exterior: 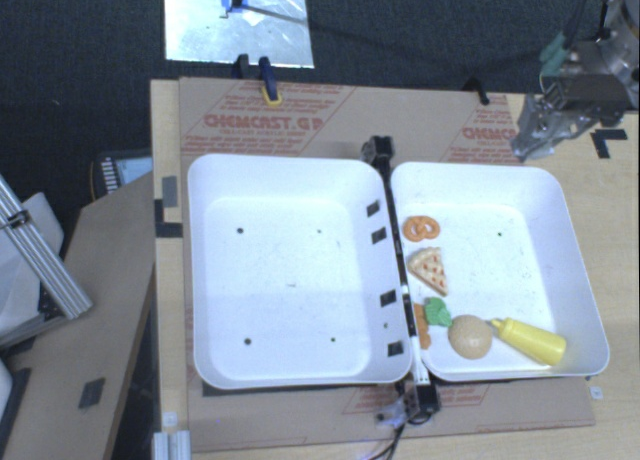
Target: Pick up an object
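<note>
Right bin [560, 238], near edge: yellow bottle [528, 339] lying beside a tan ball [470, 336], green piece [436, 310] just left. Farther along the divider: waffle wedge [429, 270], then pretzel [421, 228]. Tool [530, 138] above the bin's far right corner; opening cannot be told, nothing seen held.

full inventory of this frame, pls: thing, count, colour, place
pretzel: 1, orange, right bin, near the divider
waffle slice: 1, tan with red edge, right bin, below the pretzel
green piece: 1, green, right bin, near front
orange piece: 1, orange, by the divider, front
round bun: 1, beige, right bin, front
mustard bottle: 1, yellow, lying at front right
bins: 2, white, left bin, right bin
clamp: 1, blue and yellow, bench's far edge
metal sheet: 1, silver, floor beyond bench
gripper: 1, grey, above right bin's far rim
</note>
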{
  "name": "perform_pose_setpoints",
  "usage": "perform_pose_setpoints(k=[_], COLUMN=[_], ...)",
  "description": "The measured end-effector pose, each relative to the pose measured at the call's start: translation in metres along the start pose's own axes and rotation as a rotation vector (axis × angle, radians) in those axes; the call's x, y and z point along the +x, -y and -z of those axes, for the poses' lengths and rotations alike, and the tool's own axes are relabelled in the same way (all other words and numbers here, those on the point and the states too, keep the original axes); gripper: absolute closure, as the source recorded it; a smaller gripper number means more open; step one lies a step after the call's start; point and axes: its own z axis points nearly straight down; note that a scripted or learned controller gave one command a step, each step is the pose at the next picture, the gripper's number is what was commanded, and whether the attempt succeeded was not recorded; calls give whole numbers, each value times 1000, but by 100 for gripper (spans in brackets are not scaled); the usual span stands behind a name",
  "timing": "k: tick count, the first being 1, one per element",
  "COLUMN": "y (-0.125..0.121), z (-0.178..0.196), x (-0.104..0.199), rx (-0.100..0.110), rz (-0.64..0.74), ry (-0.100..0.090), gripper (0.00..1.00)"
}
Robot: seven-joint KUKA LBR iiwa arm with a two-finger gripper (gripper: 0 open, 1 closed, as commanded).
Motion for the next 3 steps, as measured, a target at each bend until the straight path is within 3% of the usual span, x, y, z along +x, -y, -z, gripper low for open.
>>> perform_pose_setpoints(k=[1, 2, 3], y=[-1, -2, -2], z=[-58, -7, -5], x=[60, 101, 152], rx=[13, 3, 8], rz=[-1, -3, -3], ry=[1, 0, 0], gripper=[100, 100, 100])
